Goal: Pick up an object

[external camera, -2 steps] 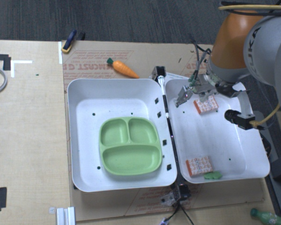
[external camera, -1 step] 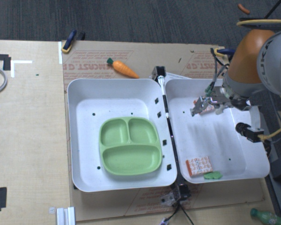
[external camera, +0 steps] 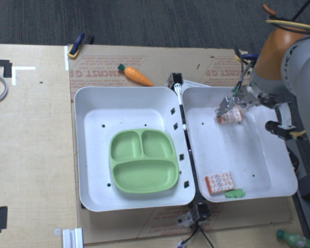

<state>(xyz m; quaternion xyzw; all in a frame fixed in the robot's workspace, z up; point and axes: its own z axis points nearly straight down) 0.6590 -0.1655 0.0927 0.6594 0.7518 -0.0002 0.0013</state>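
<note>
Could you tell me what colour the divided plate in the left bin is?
Light green divided plate, in the camera view.

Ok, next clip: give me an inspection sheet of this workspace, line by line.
Surface: wooden bench under cardboard sheet; two white bins, left bin, right bin.
Job's things: small red-and-white packet beneath the gripper; patterned packet and green piece at the right bin's near edge.
Clutter: green divided plate in the left bin; toy carrot on the cardboard; green bottle at lower right.
Grippers: gripper over the right bin's far part; finger state unclear.
Cables: yellow cable across the arm.
Surroundings: dark floor.
</note>
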